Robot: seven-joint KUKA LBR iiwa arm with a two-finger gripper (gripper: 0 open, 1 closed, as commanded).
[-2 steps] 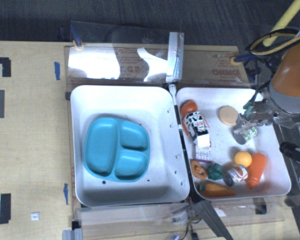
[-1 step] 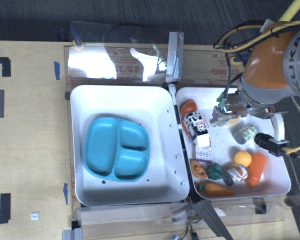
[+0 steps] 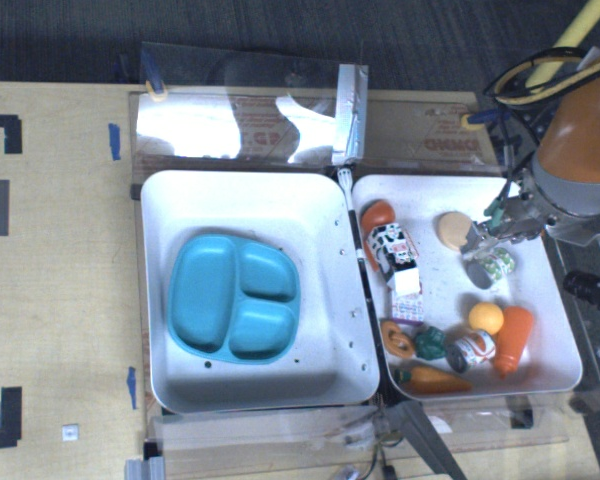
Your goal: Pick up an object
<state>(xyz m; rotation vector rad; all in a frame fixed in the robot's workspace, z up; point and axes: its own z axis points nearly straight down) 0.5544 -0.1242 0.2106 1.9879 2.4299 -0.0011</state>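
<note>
2 white bins side by side on the bench. left bin (image 3: 160,268) has a blue divided tray (image 3: 235,297) lying flat in the middle. right bin (image 3: 565,353) is the cluttered one. the arm (image 3: 580,148), grey with an orange band, comes in from the right edge over the bin's upper right. gripper (image 3: 492,243) is low over the right bin, right above a clear greenish glass-like item (image 3: 496,265), which sits just beside a tan round piece (image 3: 453,230) on its left. can't tell if the fingers are spread or pinching, too blurry and small. rest of the right bin: red-orange ball (image 3: 378,215) at top left, black-and-white cow-print toy (image 3: 389,245) below it, white block (image 3: 407,282), yellow ball (image 3: 486,318) touching an orange-red bottle shape (image 3: 514,336), a carrot (image 3: 438,377) along the bottom wall, small dark mixed toys (image 3: 435,343) beside it.
</note>
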